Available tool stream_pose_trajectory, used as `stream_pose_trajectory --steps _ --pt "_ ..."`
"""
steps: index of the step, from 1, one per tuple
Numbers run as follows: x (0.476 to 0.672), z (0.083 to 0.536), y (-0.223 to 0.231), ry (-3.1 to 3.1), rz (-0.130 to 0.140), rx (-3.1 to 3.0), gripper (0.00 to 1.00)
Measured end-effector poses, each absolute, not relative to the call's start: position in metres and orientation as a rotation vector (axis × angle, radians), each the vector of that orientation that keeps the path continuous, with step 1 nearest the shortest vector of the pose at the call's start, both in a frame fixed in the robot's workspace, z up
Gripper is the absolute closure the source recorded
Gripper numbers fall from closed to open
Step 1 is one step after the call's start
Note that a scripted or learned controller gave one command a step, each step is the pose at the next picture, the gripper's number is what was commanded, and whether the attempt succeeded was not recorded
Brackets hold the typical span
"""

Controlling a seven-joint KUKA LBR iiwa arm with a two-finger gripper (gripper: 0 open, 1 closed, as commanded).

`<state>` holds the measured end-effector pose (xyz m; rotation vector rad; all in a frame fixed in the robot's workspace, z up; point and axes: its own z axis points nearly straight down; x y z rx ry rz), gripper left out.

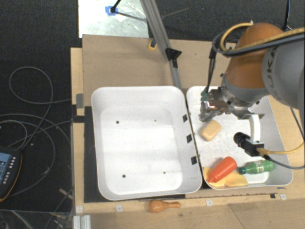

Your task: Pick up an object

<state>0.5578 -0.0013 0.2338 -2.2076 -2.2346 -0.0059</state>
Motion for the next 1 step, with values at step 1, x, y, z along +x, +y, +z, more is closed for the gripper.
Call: stream_pose_trajectory --steps 1 --pt "0.5685 0.2246 0.0523 -2.234 -0.004 -2.208 1.0"
